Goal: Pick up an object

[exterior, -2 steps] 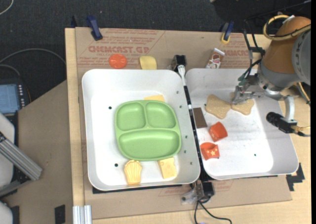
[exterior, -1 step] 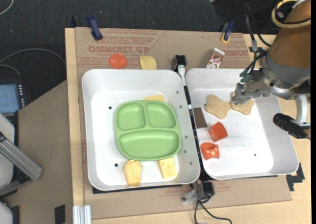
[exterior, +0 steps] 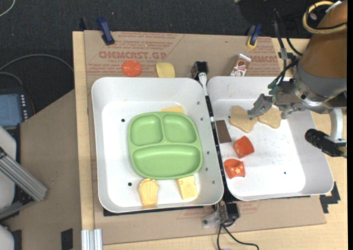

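On the bench's far edge, outside the bins, an orange round piece (exterior: 132, 68) lies just beside a pale yellow piece (exterior: 165, 70). The left bin (exterior: 105, 127) holds a green divided plate (exterior: 164, 144) at its middle, with three compartments (two small ones toward the back, one long one in front). A thin pale yellow slice (exterior: 173, 110) peeks out at the plate's far rim. At the plate's near edge lie a ridged yellow shell-like piece (exterior: 148, 191) and, just to its right, a yellow wedge (exterior: 187, 188).

Between the bins runs a dark strip with a black clip (exterior: 200, 69) at its far end. Beyond the right bin's back wall a small brown-and-white carton (exterior: 240, 66) stands tilted on the cardboard.

In the right bin (exterior: 309, 185), a dark brown flat block (exterior: 223, 131) lies close to the left wall. In front of it sit two red-orange pieces, one (exterior: 243, 147) near the middle and another (exterior: 234, 169) closer to the front, apart from each other. Farther back, two tan cookie-like pieces lie side by side: the left one (exterior: 242, 119) and the right one (exterior: 271, 117).

The gripper (exterior: 263, 107) reaches in from the right and hovers at the gap between those tan pieces, its fingers spread apart; nothing sits between them, so it grips no object.
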`<state>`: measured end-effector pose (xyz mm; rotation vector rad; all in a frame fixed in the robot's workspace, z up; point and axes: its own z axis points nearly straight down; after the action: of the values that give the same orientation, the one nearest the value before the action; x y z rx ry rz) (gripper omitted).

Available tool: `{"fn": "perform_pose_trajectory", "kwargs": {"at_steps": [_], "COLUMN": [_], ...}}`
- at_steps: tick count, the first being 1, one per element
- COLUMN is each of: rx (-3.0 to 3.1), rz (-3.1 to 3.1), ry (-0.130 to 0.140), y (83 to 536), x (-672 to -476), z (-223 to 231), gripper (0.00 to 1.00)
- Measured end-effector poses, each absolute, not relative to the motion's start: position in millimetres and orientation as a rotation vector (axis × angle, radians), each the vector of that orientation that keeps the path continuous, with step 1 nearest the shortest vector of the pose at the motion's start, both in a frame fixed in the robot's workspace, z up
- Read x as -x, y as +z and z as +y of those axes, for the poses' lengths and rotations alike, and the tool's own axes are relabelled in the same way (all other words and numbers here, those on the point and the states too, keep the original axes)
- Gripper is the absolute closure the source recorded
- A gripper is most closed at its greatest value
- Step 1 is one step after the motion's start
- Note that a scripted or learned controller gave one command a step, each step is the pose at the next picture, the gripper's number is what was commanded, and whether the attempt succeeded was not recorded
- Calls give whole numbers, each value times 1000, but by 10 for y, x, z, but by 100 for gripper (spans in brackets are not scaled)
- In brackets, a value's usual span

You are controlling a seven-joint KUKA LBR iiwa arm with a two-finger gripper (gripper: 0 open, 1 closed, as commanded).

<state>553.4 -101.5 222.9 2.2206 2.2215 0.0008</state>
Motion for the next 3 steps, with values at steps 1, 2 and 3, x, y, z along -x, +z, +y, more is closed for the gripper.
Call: {"fn": "perform_pose_trajectory", "kwargs": {"at_steps": [1, 2, 3], "rx": [-2227, -2233, -2217], "rz": [2221, 2221, 2212], "ry": [-3, -7, 1], "y": [784, 841, 854], "x": [-5488, -4747, -5415], "z": [-1134, -1264, -1983], "gripper": [0, 0, 0]}}
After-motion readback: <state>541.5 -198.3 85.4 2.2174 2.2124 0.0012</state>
